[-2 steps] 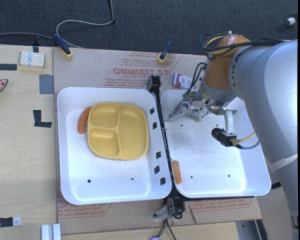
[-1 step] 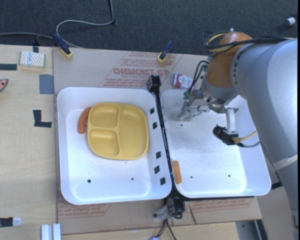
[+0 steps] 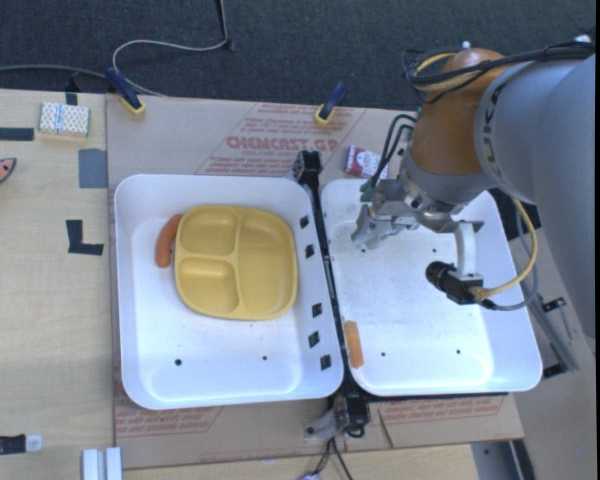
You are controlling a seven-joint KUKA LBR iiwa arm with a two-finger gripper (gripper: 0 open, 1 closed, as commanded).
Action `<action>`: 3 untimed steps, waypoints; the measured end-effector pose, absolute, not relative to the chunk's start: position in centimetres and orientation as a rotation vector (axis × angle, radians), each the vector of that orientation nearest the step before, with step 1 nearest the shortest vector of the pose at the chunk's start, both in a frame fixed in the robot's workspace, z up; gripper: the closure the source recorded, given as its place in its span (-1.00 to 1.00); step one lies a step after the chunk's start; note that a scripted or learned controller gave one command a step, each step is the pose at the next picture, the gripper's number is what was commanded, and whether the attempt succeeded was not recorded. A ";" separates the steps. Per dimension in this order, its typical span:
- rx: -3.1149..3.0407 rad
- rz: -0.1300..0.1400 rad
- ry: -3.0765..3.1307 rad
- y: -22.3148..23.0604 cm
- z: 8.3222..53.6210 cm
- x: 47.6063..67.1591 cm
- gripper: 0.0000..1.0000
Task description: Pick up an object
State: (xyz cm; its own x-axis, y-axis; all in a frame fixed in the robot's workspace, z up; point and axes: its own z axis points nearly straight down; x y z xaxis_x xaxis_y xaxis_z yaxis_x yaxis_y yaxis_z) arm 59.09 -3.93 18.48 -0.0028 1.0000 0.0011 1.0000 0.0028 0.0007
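the arm [image 3: 540,138] reaches in from the right over the right bin [image 3: 500,363], its orange band [image 3: 450,118] above the wrist. the gripper [image 3: 368,230] hangs over the upper left part of the right bin, close to the bin's left wall, with its fingers pointing down toward the white floor. whether the pincer is released or clenched cannot be told from this view, and nothing can be seen between its tips. a small orange carrot [image 3: 353,344] lies in the right bin, against the left wall near the lower corner, well apart from the gripper. the left bin [image 3: 220,378] holds a yellow divided plate [image 3: 237,261] in its upper middle area. an orange sausage [image 3: 166,240] lies just beside the plate's left edge, touching it or nearly so. both bins sit side by side on a sheet of cardboard [image 3: 260,143] with red print. a small packet [image 3: 359,160] rests on the cardboard just above the right bin. two blue and yellow clamps [image 3: 125,90] grip the cardboard's top edge. a black cable [image 3: 160,43] runs across the dark floor behind the bench.
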 end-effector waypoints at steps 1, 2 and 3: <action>-2.218 0.001 -2.222 -0.7 18.4 62.8 1.00; -2.218 0.001 -2.222 -0.8 18.4 62.8 -1.00; -2.222 0.001 -2.223 -5.5 22.6 66.8 -1.00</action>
